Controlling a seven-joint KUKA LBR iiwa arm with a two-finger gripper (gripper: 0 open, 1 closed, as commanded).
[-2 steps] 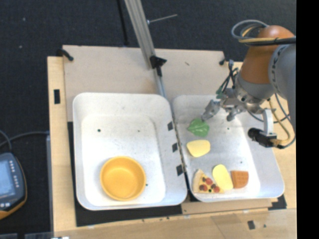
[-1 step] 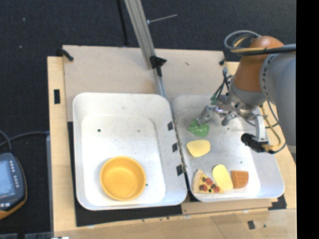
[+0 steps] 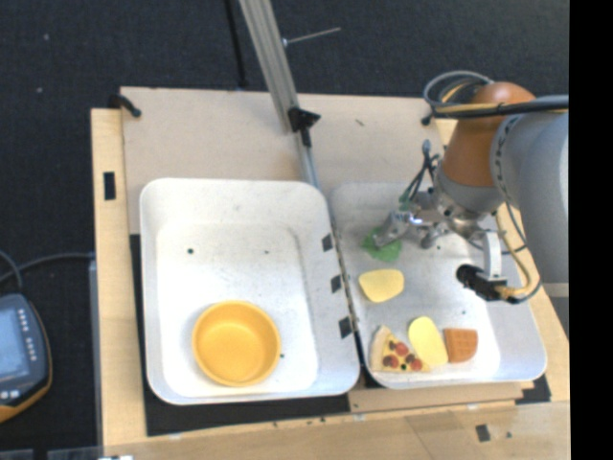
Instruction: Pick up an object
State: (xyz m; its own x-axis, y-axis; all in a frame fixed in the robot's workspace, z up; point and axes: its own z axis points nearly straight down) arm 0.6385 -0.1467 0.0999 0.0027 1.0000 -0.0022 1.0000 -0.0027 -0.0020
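Green object (image 3: 384, 249) just beside fingers (image 3: 396, 226), right bin (image 3: 517, 343).

A yellow bowl (image 3: 237, 342) is seen upright in the near part of the left bin (image 3: 172, 209). In the right bin (image 3: 522, 348), a small green object (image 3: 383, 250) is found near the far left side, with the end effector (image 3: 402, 226) just beside or on it; contact cannot be judged. A pale yellow flat piece (image 3: 381, 285) lies just nearer. Along the near edge, 3 items are grouped together: a pizza-like slice with red spots (image 3: 395, 353), a yellow oval piece (image 3: 427, 341) and an orange-brown square piece (image 3: 461, 344).
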